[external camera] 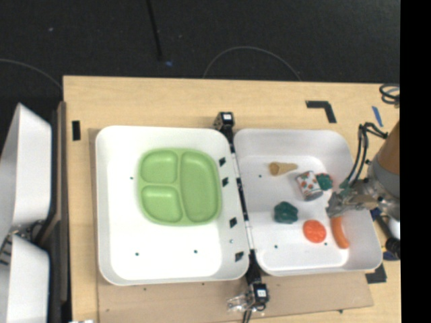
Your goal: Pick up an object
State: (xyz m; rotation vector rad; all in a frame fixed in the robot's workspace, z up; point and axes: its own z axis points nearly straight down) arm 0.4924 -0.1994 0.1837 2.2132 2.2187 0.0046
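Observation:
The right bin (296, 140) holds several small objects. A tan cone (283, 169) lies near its back. A grey and red patterned block (308, 185) sits beside a small teal piece (325, 180). A dark green lump (285, 212) rests in the middle. Toward the front lie an orange ball (314, 231) and an orange-red oblong piece (341, 234). My gripper (339, 202) reaches in from the right, low over the bin's right side. It sits just above the oblong piece and right of the patterned block. Nothing visibly hangs from it.
The left bin (114, 247) carries a light green divided plate (180, 186). A clamped divider (237, 200) runs between the two bins. Cables (363, 147) trail by the arm at the right edge. White containers (27, 173) stand off the bench at the far left.

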